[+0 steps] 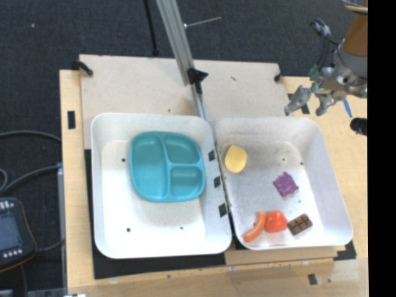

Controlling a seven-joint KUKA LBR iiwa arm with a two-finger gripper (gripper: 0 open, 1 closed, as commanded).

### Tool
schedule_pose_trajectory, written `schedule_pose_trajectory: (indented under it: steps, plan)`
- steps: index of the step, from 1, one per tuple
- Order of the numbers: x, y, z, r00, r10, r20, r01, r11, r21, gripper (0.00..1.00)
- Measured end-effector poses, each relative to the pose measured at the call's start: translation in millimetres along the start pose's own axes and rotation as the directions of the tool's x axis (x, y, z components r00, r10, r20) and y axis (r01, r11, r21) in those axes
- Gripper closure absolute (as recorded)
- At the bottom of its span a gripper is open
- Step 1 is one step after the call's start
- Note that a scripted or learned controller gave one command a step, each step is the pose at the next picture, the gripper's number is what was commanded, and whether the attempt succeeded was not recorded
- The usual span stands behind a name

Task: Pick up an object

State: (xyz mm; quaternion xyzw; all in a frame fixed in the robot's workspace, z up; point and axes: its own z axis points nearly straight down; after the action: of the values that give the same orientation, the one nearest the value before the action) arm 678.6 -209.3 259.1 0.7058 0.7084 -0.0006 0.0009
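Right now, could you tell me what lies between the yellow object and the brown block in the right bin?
The purple object lies between the yellow object and brown block, per the camera view.

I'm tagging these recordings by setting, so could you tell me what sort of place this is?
Probably a robotics lab bench for grasping trials: a gripper hangs above two shallow white bins, one holding a teal divided plate, the other toy food like a yellow lemon.

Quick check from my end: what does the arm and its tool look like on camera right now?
At the view's upper right, the grey arm carries an orange band above the wrist. Below it sits the grey metal two-finger tool, with thin dark cables looping beside it and a small blue piece next to it.
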Motion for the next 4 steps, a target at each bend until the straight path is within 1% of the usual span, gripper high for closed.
schedule_pose_trajectory:
  steps: [1,2,3,4]
  plan:
    - [-0.1,-0.1,0.0,1.000,-0.002,0.001,0.002,1.000,0.001,0.00]
    - [6.6,-1.7,45.7,1.000,-0.001,-0.001,0.001,1.000,0.003,0.00]
    - [8.1,-1.0,108.8,1.000,-0.005,-0.001,0.005,1.000,0.005,0.00]
    - [7.7,-1.8,161.2,1.000,-0.007,0.000,0.007,1.000,0.004,0.00]
